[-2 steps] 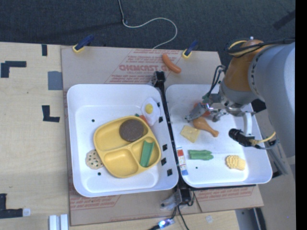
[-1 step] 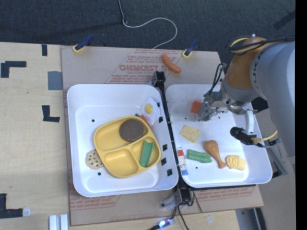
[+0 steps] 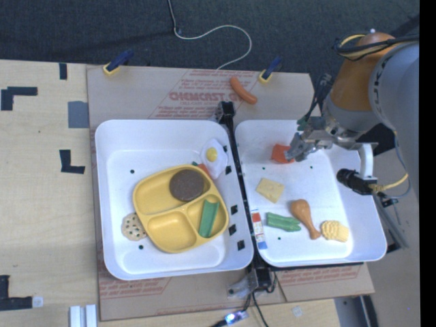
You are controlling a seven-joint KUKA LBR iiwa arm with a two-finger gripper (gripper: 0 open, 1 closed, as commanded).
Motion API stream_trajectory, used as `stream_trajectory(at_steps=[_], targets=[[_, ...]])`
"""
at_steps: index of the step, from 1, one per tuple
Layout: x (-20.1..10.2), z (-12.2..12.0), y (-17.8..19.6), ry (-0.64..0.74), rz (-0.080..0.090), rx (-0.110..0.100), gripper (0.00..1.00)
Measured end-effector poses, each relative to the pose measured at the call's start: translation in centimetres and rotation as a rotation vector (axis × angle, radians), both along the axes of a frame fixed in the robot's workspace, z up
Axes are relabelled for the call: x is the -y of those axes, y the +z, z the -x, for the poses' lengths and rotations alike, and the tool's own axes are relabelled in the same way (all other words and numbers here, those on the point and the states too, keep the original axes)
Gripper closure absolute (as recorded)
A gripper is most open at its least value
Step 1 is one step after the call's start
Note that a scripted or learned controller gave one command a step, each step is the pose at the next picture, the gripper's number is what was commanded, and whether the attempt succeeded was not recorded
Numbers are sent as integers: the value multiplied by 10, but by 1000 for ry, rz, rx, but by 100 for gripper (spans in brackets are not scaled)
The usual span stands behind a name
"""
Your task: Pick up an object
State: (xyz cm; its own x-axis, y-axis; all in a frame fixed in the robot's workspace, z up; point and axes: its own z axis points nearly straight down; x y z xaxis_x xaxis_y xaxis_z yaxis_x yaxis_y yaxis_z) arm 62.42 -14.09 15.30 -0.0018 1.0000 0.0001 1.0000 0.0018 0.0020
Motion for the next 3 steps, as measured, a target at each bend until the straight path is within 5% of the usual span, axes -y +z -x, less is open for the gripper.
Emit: stream_trajectory(at_steps=[1,2,3], targets=[[-2,1,64,0,1,3,100],[-3,0,72,0,0,-2,100],[-65,11,67,3,0,-5,100]])
